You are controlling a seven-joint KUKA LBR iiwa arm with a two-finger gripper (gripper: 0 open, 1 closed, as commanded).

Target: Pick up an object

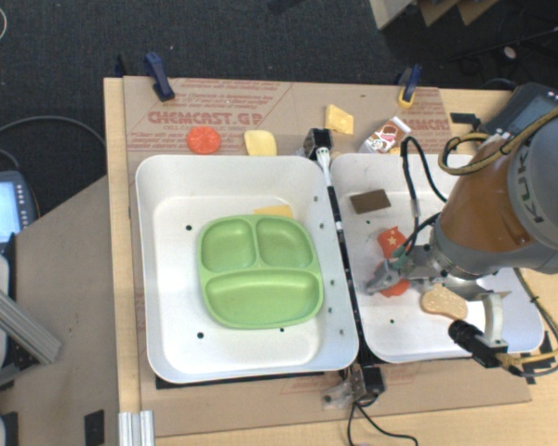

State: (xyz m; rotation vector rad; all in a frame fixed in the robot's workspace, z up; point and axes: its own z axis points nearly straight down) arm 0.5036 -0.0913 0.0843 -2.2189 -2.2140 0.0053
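Reaching in from the right of the frame, the gripper (388,278) is lowered into the right bin (391,337), right by a red object (391,242). Whether its jaws are apart or together cannot be told. A green divided plate (259,272) is seen in the left bin (167,249).

Bright, even light falls from overhead, and the two white bins (158,277) glare almost to blank. Shadows stay soft and short, with a faint one under the green tray (259,272). The dark floor beyond the bench swallows detail. The picture is slightly soft and grainy, and small things blur.
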